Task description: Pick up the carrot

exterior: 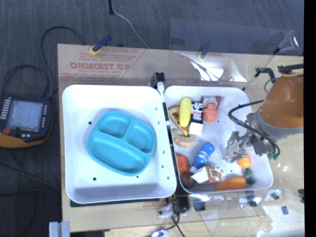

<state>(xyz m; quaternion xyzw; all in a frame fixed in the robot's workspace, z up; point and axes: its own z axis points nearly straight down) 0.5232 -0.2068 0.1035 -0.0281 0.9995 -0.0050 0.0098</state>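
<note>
**Carrot lying at the near wall of the right bin, gripper hanging close above it**

You are looking at the carrot (230,183) lying on its side along the near wall of the right bin (256,107), close to that bin's near right corner, with its green top pointing toward the corner. Taking the carrot as your landmark: a small carton with a brown and white print (211,174) is sitting just beside its blunt end, on the side toward the left bin. A blue bottle with a white cap (203,154) is lying a little farther up from the carton. A small orange piece (244,162) is showing just above the carrot's leafy end, right under the gripper.

The gripper (239,147) is hanging just above and slightly to the right of the carrot, near but apart from it. Nothing is visibly sitting between its fingers, and you cannot tell whether they are spread or closed; the metal parts are blurring together there. The arm's orange band (284,102) is filling the space up and to the right of the carrot.

Farther from the carrot, toward the far wall, a yellow corn cob (185,111) is standing out, with a pinkish orange item (211,114) beside it. Well apart from the carrot, the left bin (74,147) is holding a blue divided plate (122,141). A teach pendant (23,120) is lying on the floor beyond that bin.
</note>
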